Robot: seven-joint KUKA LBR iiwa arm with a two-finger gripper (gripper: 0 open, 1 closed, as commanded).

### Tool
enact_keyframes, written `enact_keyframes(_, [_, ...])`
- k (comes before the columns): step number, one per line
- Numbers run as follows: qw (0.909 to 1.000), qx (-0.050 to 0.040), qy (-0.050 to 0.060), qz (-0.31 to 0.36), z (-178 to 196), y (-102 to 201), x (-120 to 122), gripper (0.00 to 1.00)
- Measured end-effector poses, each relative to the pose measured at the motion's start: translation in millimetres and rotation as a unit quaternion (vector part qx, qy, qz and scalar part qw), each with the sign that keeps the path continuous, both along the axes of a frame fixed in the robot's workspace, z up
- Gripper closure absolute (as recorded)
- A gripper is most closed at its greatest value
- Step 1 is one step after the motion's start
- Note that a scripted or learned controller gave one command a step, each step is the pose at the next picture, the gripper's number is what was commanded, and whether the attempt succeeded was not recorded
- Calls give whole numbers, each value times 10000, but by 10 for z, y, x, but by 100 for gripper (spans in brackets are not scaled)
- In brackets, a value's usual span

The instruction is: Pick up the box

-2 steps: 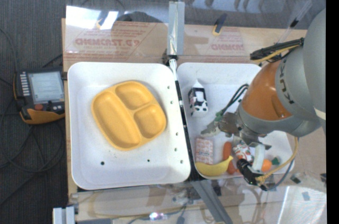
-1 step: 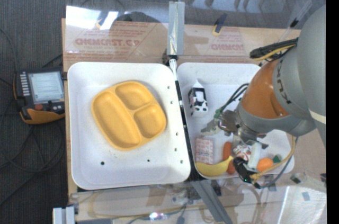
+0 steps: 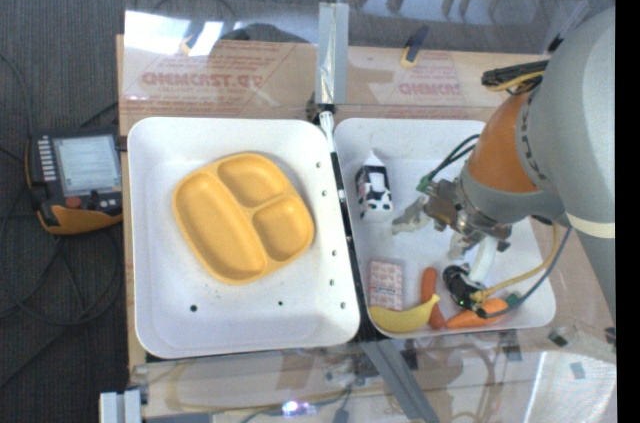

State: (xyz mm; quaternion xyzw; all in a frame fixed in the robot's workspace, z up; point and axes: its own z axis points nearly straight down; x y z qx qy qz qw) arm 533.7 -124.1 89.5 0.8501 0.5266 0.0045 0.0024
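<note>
The big grey arm covers much of the right bin (image 3: 352,173), and its gripper (image 3: 452,229) is hard to make out, so I cannot tell how its jaws stand. The small flat box (image 3: 386,283) lies near the bin's front, beside a yellow banana (image 3: 405,317). A smooth yellow tray (image 3: 243,215) with three dips sits in the left bin (image 3: 160,311).
</note>
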Motion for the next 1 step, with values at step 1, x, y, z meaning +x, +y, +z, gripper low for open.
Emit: enact_keyframes(1, [9995,-24,58,-295,241,109,-492,0])
